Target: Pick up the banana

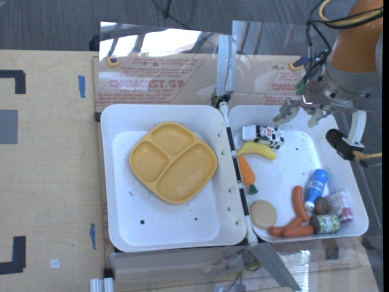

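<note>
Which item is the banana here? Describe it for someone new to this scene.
Look in the right bin, against its left wall. The banana lies just below a black-and-white toy cow and above an orange carrot. It is the one curved yellow item there.

Yellow banana (258,151), flat near right bin's left wall

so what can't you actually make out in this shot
- Gripper, camera view: small and blurred against the bin rim, so open or shut is unclear.
- Banana: its near end sits against the carrot; contact can't be judged.
- Can: label too small to read.
</note>
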Action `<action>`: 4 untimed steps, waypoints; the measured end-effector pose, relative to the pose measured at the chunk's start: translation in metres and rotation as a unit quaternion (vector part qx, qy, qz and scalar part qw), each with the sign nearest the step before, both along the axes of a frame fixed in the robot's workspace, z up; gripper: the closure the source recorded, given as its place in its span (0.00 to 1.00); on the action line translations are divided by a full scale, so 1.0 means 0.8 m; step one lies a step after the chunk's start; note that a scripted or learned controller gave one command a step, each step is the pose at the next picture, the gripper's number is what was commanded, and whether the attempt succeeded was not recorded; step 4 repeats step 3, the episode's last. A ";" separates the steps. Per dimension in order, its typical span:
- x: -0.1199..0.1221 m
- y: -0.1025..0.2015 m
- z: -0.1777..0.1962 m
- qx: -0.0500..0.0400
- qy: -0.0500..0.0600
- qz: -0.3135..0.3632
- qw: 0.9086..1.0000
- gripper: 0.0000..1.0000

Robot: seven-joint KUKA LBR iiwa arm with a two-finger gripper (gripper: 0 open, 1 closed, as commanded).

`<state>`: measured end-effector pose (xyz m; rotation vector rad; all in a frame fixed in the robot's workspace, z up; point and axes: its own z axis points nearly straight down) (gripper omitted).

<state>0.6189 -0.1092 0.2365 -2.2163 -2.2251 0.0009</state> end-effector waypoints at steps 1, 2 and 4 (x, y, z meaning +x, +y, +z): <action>0.003 0.008 -0.177 0.000 -0.002 0.077 0.997 0.00; 0.003 0.005 -0.167 0.000 -0.001 0.075 0.997 1.00; 0.061 0.059 -0.064 -0.001 -0.002 0.077 0.997 1.00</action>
